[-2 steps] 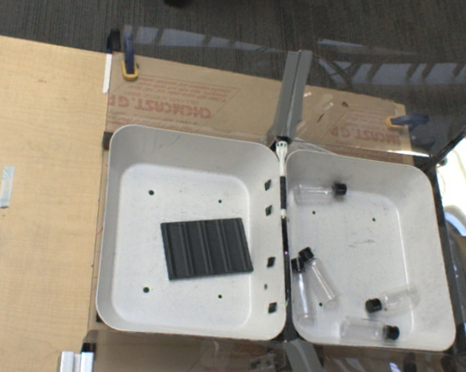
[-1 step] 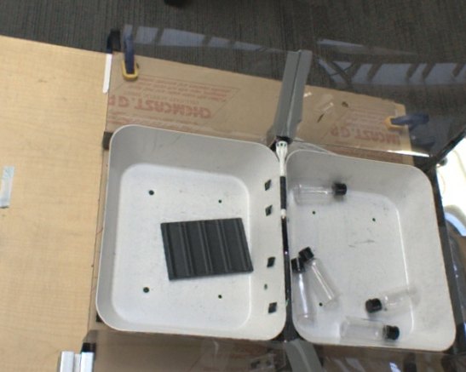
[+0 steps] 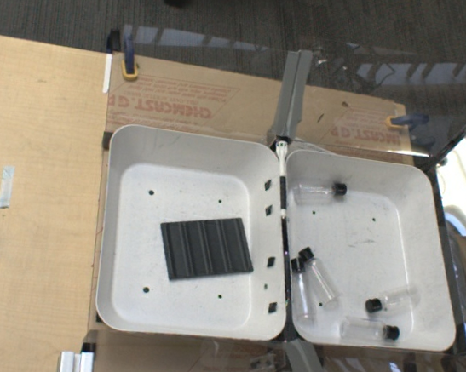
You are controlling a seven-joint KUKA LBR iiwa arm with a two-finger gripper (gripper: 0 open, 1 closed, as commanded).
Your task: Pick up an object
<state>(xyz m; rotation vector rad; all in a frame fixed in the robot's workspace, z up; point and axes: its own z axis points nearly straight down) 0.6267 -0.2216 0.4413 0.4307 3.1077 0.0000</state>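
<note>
I cannot tell the state of my hand from this view. On the surface (image 3: 37, 110), the left bin (image 3: 118, 208) holds a dark ribbed panel (image 3: 206, 248) lying flat, slightly turned, near the middle of its floor. The right bin (image 3: 423, 208) holds clear vials with black caps: one (image 3: 323, 190) near its far left corner, two (image 3: 313, 280) close together against its left wall, and two more (image 3: 380, 317) by its near right corner.
</note>
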